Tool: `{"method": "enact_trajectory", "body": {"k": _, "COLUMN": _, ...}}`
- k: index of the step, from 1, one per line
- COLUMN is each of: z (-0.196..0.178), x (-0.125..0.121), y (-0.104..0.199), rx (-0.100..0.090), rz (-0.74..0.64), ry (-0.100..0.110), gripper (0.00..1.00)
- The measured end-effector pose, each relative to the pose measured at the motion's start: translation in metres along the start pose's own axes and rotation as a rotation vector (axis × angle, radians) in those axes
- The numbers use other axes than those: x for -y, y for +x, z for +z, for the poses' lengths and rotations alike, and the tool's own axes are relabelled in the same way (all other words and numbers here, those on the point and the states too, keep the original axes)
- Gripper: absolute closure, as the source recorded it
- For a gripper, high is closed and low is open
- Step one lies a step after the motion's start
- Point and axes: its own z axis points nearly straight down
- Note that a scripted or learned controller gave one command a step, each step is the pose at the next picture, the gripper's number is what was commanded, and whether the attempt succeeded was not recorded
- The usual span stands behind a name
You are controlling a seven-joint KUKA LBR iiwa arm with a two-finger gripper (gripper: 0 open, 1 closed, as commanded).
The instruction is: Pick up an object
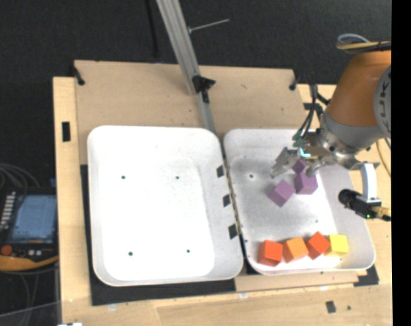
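Note:
My gripper [295, 169] hangs over the upper middle of the right bin [256, 148], its two grey fingers spread apart and open. A purple block [305, 181] lies just under its right finger, partly covered by it. A second purple block [282, 193] rests a little lower left, just below the left fingertip. Nothing is visibly gripped between the fingers. Along the bin's front edge sits a row of blocks: red-orange [270, 252], orange [295, 248], red [318, 244] and yellow [338, 243].
The left bin [157, 202] lies beside the right one, with a narrow gap and black clips between them. A slanted metal rail [181, 39] rises from the bench's back. A cable and black fitting [358, 202] hang at the right bin's right edge.

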Motion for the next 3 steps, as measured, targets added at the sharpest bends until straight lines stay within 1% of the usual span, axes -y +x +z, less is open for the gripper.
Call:
{"method": "enact_trajectory", "body": {"k": 1, "z": -0.003, "x": -0.001, "y": 0.000, "rx": 0.001, "rz": 0.001, "ry": -0.005, "gripper": 0.00}}
{"method": "enact_trajectory", "body": {"k": 2, "z": 0.056, "x": -0.004, "y": 0.006, "rx": 0.001, "rz": 0.002, "ry": 0.001, "gripper": 0.00}}
{"method": "enact_trajectory", "body": {"k": 3, "z": 0.087, "x": -0.005, "y": 0.004, "rx": 0.002, "rz": 0.004, "ry": -0.007, "gripper": 0.00}}
